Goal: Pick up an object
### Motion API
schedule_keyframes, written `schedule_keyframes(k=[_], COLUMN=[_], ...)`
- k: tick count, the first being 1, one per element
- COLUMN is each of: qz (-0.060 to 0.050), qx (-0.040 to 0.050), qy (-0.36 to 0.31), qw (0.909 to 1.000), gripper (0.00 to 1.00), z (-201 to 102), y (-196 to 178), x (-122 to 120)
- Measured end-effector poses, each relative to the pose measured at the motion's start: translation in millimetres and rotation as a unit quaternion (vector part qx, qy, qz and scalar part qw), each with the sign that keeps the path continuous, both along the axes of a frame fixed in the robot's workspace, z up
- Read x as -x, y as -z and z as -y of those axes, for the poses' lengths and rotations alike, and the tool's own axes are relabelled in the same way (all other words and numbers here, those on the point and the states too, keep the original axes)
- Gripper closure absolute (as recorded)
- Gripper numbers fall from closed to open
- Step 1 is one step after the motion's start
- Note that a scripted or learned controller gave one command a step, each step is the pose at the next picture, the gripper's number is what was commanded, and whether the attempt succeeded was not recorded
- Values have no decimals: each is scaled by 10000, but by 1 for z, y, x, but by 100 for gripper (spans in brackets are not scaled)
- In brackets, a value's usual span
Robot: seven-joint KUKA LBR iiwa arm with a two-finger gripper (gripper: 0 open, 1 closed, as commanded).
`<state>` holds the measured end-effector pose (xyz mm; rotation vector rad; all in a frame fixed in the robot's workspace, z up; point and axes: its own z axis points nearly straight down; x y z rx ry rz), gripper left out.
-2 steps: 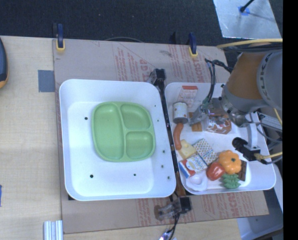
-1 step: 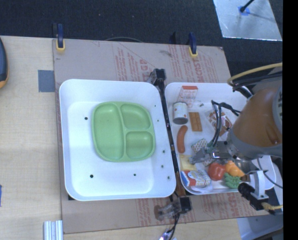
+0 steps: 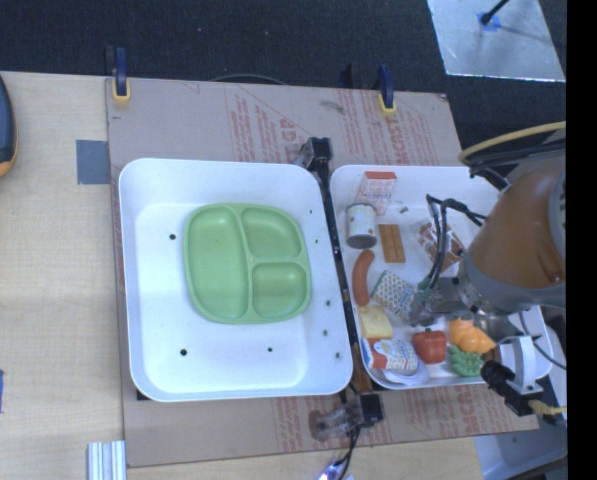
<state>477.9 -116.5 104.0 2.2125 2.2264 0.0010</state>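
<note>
Camera view looked down on the bench (image 3: 48,268) with both white bins sitting side by side on a sheet of cardboard (image 3: 228,118). The left bin (image 3: 148,358) had just a green divided plate (image 3: 247,263) lying flat near its middle, three compartments facing up.

The right bin (image 3: 348,183) was where all the clutter was. Near its far edge sat a small red and white carton (image 3: 379,187), with a grey can (image 3: 360,225) just beside it and a brown cracker-looking piece (image 3: 391,243) next to that. Along the bin's left edge lay a hot dog (image 3: 362,276), then a yellow block (image 3: 375,322) below it, and a checkered packet (image 3: 392,291) between those and the arm. At the near edge were a white cup with a printed lid (image 3: 398,356), a red tomato (image 3: 430,345), an orange thing (image 3: 470,335) and a green leafy piece (image 3: 464,361), all bunched close together.

The arm (image 3: 518,233) came in over the bin's right side, its orange band covering a fair chunk of it. The gripper (image 3: 425,303) was down low among the items, near the checkered packet and just above the tomato. Honestly couldn't tell whether it was released or clenched, too dark and tangled with cables there, and nothing was plainly gripped by it.
</note>
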Motion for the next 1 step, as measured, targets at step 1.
schedule_keyframes(k=[1], qz=[-2], qx=[0], qy=[-2], qw=[10000], gripper=[0], z=[0], y=[1], x=[0])
